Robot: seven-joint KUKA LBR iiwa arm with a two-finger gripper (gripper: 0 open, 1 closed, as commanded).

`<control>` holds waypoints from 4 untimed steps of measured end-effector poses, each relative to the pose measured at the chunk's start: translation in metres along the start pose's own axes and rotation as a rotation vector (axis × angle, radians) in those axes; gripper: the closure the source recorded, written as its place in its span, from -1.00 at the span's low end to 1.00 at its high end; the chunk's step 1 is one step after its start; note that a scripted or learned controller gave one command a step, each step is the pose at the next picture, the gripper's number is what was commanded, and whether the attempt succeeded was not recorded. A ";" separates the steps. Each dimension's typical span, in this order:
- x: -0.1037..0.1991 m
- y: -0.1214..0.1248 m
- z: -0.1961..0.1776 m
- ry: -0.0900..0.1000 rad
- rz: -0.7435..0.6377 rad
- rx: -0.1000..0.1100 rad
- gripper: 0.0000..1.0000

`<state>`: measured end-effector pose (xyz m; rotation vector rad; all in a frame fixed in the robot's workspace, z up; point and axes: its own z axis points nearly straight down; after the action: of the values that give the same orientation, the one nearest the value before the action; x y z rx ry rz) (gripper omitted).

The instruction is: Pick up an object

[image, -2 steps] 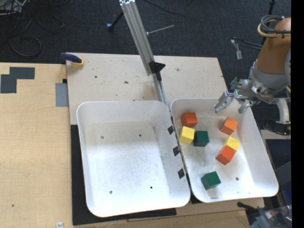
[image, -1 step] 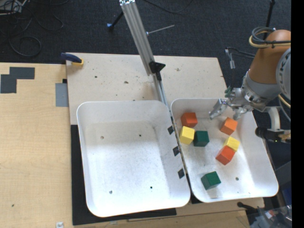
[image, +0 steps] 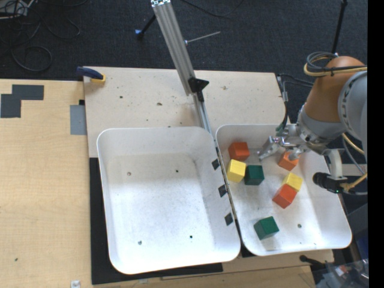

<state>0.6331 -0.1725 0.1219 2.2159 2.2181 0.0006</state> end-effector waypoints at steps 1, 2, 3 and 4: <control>-0.001 0.005 0.002 -0.001 0.001 -0.014 -1.00; -0.002 0.005 -0.007 -0.002 0.003 -0.014 1.00; -0.008 -0.003 -0.058 0.003 0.005 0.003 1.00; -0.009 -0.002 -0.097 0.004 0.000 0.002 1.00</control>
<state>0.6304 -0.1813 0.2193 2.2182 2.2215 0.0022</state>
